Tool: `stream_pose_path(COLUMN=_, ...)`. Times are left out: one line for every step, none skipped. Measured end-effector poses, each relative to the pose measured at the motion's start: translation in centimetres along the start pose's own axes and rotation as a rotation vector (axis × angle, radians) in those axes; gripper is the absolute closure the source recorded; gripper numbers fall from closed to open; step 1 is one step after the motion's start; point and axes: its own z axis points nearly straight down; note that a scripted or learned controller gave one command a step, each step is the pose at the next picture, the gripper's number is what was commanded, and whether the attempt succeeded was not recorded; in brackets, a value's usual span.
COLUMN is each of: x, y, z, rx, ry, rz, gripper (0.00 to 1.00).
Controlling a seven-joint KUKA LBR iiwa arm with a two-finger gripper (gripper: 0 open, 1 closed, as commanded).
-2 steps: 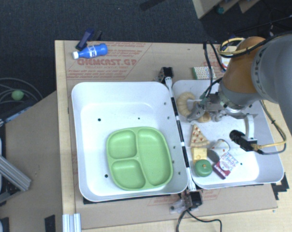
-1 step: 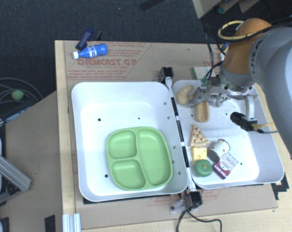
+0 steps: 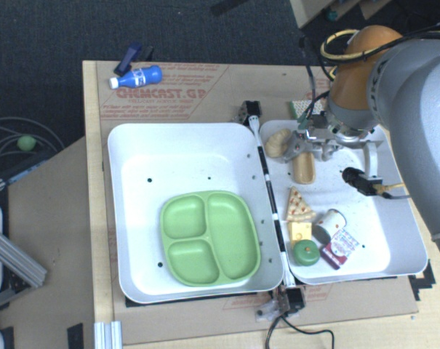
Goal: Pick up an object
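**Gripper low over a tan cylinder at the back of the right bin**

The arm (image 3: 405,100) reaches in from the right, and the gripper (image 3: 308,145) sits low over the far end of the right bin (image 3: 394,231), close to the wall it shares with the left bin (image 3: 132,166). Whether the gripper is open or closed cannot be told from this angle.

A tan cylinder (image 3: 303,170) lies directly under the gripper, its near end poking out toward the camera. Its far end meets the gripper, but a hold on it cannot be confirmed. A rounded tan piece (image 3: 277,143) rests just to the gripper's left, against the dividing wall.

Nearer the camera in the same bin, well apart from the gripper, 5 things cluster together: a pizza-slice toy (image 3: 300,205), a yellow block (image 3: 301,231), a green round object (image 3: 305,252), a small grey piece (image 3: 324,227) and a red and white packet (image 3: 341,246).

The left bin holds a green plate (image 3: 209,236) with 3 compartments. A blue bottle (image 3: 138,77) lies on the bench beyond it.
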Motion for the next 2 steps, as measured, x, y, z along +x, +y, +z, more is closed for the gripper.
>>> stream_pose_path(x=0.6, y=0.2, z=-0.9, rx=-0.008, ry=0.008, rz=-0.002, gripper=1.00)
stream_pose_path(x=6.6, y=-7.2, z=-10.0, rx=-0.017, ry=0.014, rz=-0.004, gripper=1.00)
